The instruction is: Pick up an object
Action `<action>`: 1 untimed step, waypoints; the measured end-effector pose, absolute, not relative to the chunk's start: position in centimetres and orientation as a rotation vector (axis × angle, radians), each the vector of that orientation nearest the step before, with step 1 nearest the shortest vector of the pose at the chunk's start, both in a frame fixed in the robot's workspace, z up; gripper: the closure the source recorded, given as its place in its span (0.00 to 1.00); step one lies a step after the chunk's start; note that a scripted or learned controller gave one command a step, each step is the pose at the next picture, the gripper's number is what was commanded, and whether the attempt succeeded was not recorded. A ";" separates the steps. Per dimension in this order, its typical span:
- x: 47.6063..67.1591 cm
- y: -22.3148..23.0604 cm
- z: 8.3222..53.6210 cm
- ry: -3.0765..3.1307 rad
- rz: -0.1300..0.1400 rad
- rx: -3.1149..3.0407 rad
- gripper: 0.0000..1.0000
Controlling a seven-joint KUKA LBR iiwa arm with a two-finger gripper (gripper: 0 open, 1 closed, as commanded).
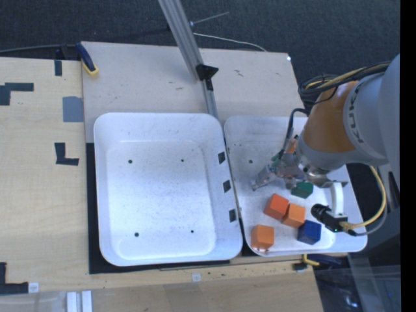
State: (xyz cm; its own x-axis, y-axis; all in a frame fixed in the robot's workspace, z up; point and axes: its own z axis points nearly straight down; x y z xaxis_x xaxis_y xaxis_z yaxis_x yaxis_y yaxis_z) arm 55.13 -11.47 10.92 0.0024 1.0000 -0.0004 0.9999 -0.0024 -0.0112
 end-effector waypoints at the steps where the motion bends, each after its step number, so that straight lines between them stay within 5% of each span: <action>1: 56.5 -10.6 9.0 -2.222 0.003 -2.217 0.00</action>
